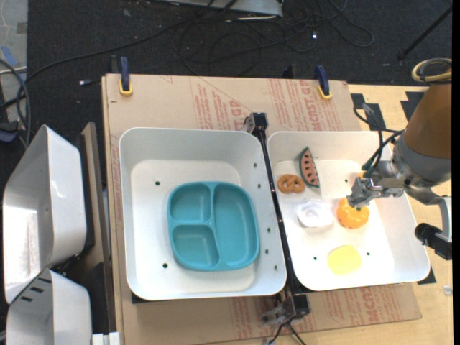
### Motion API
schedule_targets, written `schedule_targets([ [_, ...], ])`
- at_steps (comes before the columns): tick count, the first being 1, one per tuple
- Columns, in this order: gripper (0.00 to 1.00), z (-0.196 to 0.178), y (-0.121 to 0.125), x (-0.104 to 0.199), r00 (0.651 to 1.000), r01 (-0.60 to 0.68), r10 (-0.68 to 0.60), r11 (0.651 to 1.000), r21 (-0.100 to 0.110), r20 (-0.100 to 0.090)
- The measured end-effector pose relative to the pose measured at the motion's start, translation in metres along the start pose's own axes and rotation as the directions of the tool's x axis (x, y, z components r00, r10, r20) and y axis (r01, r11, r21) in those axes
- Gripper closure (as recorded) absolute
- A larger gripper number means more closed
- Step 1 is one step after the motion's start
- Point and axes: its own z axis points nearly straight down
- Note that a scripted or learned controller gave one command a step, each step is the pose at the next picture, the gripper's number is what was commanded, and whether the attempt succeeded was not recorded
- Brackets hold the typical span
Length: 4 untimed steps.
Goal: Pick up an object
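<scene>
In the right bin lie a watermelon slice, a brown pretzel, a small white cup-like piece, an orange round fruit and a yellow disc. My gripper hangs directly above the orange fruit, its tips at the fruit's top edge. The arm's grey body and orange band come in from the right. A teal divided plate rests in the left bin.
A black divider runs between the two bins. Blue and yellow clamps hold the cardboard sheet at the back. White containers stand off the bench at the left.
</scene>
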Motion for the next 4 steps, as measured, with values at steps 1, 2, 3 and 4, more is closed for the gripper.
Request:
schedule_targets([
  [1,1.0,-0.053,0.001,0.0,1.0,0.001,-0.001,1.0,-0.001,0.001],
  [2,1.0,-0.053,-0.002,0.061,1.0,0.005,-0.005,1.0,0.003,-0.002],
  [3,1.0,-0.056,-0.005,0.113,1.0,0.005,-0.005,1.0,0.004,-0.002],
  [4,1.0,-0.051,-0.011,0.175,1.0,0.006,-0.006,1.0,0.004,-0.002],
])
